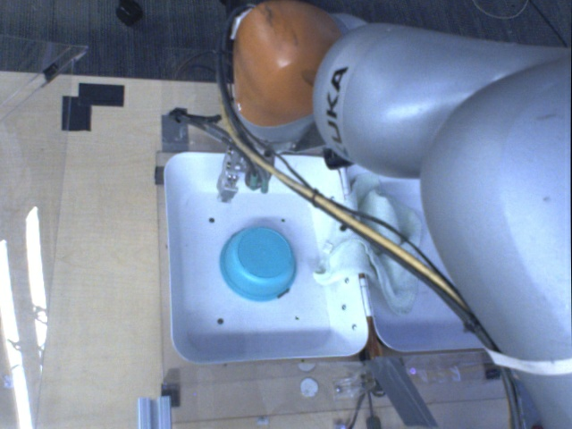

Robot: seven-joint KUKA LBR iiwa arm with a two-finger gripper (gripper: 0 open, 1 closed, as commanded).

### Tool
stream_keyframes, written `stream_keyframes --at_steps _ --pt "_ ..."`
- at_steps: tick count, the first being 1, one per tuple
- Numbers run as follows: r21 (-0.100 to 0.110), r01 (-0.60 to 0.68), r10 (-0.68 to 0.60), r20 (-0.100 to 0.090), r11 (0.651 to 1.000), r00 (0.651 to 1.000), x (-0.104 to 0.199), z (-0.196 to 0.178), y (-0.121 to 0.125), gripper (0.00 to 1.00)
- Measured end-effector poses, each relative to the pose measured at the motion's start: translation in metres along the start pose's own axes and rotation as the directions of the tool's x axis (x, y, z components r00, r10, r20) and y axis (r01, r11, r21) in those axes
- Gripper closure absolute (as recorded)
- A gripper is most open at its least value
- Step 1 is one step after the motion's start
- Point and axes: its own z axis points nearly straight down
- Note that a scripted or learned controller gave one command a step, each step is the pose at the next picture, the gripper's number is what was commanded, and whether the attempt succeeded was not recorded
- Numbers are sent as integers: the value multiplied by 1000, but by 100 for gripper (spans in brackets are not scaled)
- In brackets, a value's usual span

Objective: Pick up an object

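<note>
You are looking down on two white bins side by side. In the left bin (pixel 192 329) a round blue bowl (pixel 259 263) is sitting upside down or rim-down, a little right of the bin's centre; which way up it is, the view is not making plain. A crumpled white cloth (pixel 375 239) is draping over the divide between the bins, at about three o'clock from the bowl.

The gripper (pixel 243 177) is hanging near the bin's far wall, at roughly twelve o'clock from the bowl and apart from it. Nothing is sitting between its fingers; whether they are spread or closed is too small to tell.

To do this step well, you are needing to bring the gripper toward six o'clock until it is over the bowl's edge, then descend so one finger is going outside the rim and one inside or over the wall, since the bowl looks too broad to span.

The arm is reaching in from the right, its orange band (pixel 277 56) above the wrist, pointing steeply downward.
</note>
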Motion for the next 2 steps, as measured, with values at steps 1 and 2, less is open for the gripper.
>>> stream_keyframes --at_steps 1,2 --pt "-1 434 -434 -1 901 901 37 -13 -9 100" --pt "-2 640 -640 1 768 768 14 -7 14 100"
